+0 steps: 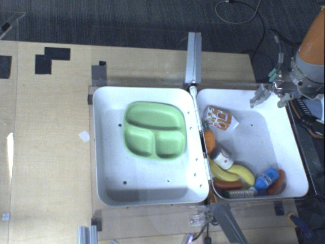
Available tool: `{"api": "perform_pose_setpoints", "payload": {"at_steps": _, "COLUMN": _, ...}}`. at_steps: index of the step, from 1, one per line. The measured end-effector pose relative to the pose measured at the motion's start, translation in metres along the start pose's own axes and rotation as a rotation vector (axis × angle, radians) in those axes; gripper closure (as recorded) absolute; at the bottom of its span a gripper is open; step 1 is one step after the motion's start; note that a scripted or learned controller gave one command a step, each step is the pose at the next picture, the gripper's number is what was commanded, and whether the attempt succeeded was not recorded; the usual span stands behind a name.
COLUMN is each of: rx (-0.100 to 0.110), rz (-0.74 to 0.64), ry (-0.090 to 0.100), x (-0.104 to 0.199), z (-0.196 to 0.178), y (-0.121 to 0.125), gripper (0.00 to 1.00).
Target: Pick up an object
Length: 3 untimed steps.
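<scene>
I am watching the claw (269, 96) hovering spread wide and holding nothing at the right bin's (292, 136) far edge. The banana (232, 174) is lying crowded against the bin's near-left corner; I fear neighbours blocking a clean grasp.

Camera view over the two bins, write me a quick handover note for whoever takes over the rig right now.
End effector: open, holding nothing, above the far right corner of the right bin.
Right bin: patterned packet near its far left corner; banana, blue bottle and other small items along the near edge.
Left bin: green divided tray.
Done: nothing picked up yet.
Left: descend on one object, close, lift.
</scene>
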<state>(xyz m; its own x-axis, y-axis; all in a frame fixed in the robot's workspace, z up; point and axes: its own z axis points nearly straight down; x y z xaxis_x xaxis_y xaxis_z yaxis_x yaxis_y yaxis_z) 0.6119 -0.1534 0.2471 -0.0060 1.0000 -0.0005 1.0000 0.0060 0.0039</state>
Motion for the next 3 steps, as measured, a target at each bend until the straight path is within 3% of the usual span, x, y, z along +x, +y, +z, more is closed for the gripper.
{"api": "perform_pose_setpoints", "payload": {"at_steps": 1, "rx": -0.005, "rz": 0.036, "ry": -0.002, "x": 0.001, "z": 0.159, "y": 0.053, "gripper": 0.0}}
{"api": "perform_pose_setpoints", "payload": {"at_steps": 2, "rx": -0.012, "rz": 0.029, "ry": -0.003, "x": 0.003, "z": 0.146, "y": 0.056, "gripper": 1.0}}
{"api": "perform_pose_setpoints", "payload": {"at_steps": 3, "rx": -0.004, "rz": -0.072, "ry": -0.002, "x": -0.042, "z": 0.049, "y": 0.041, "gripper": 1.0}}
